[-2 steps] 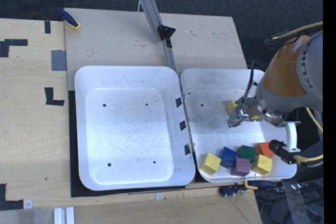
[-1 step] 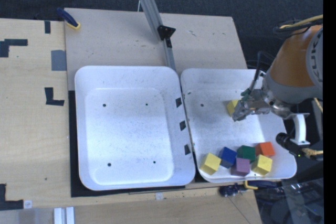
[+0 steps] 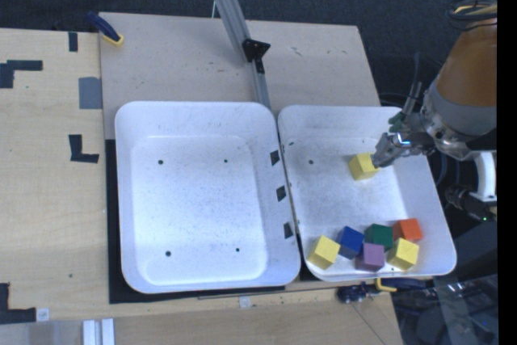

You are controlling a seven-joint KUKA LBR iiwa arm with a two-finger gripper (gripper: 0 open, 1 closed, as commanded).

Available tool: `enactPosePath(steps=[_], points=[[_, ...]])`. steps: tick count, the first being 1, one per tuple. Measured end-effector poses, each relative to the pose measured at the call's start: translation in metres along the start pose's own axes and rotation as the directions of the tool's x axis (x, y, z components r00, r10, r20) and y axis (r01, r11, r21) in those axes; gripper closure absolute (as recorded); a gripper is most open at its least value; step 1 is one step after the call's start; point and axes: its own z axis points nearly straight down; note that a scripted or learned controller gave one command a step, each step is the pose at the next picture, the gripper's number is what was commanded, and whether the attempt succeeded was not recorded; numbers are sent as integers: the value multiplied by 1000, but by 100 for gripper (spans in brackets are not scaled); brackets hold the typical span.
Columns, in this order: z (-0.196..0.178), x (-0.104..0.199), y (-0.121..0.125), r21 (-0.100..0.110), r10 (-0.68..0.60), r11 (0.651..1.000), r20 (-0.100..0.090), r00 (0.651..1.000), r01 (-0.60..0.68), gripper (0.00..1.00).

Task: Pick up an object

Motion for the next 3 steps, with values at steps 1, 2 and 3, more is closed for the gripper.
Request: enactPosePath(steps=[1, 2, 3], points=[[-1, 54, -13, 8, -4, 1000, -3, 1000, 4, 100], [14, 105, -14, 9, -4, 1000, -3, 1000, 4, 100], [6, 164, -15, 7, -7, 1000, -4, 1000, 7, 100]])
